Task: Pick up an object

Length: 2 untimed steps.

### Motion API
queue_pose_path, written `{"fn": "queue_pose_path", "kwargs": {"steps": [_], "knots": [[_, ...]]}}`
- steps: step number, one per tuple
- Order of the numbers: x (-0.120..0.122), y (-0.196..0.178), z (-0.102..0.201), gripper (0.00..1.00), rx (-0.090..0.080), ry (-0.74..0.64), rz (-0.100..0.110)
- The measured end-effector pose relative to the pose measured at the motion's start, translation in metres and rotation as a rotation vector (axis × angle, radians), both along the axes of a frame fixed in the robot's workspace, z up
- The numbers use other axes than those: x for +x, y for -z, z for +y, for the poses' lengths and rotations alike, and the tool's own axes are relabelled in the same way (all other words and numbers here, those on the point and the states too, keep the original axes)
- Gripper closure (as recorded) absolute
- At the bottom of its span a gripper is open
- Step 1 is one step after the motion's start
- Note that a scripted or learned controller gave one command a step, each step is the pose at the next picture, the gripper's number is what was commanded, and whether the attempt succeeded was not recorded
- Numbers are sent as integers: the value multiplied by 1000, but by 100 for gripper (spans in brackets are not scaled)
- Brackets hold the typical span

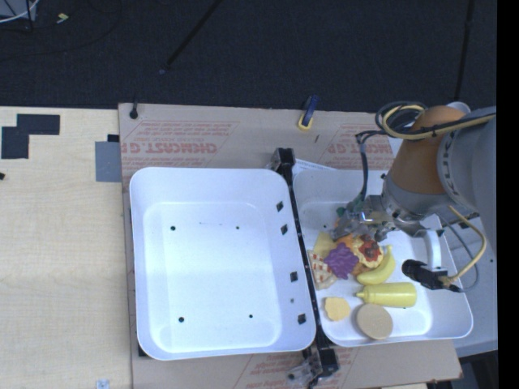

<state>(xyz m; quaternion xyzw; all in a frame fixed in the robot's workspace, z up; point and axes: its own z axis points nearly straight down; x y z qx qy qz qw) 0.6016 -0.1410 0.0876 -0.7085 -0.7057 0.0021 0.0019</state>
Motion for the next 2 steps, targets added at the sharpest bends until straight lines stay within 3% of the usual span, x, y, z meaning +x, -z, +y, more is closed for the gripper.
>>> {"fn": "queue_pose_path", "kwargs": {"steps": [1, 2], "knots": [[2, -10, 0, 100, 1, 2, -2], [26, -120, 84, 100, 2, -11, -11]]}}
